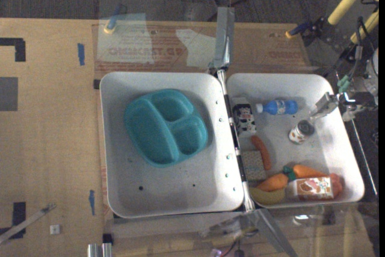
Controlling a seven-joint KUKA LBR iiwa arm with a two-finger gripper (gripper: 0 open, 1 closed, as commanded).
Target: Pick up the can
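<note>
Silver can (299, 132) mid-bin, tool (323, 107) adjacent

I see a teal divided plate (166, 127) in the white left bin (114, 183). The white right bin (343, 129) holds a blue-labelled bottle (278, 107), a silvery can (299, 132), a black-and-white carton (243, 118), an orange-red sausage (261, 151), an orange carrot (272, 182), a yellow banana (267, 195) and a red-orange juice box (314, 188). The surface (48, 147) is tan with blue tape marks (80, 54).
</note>
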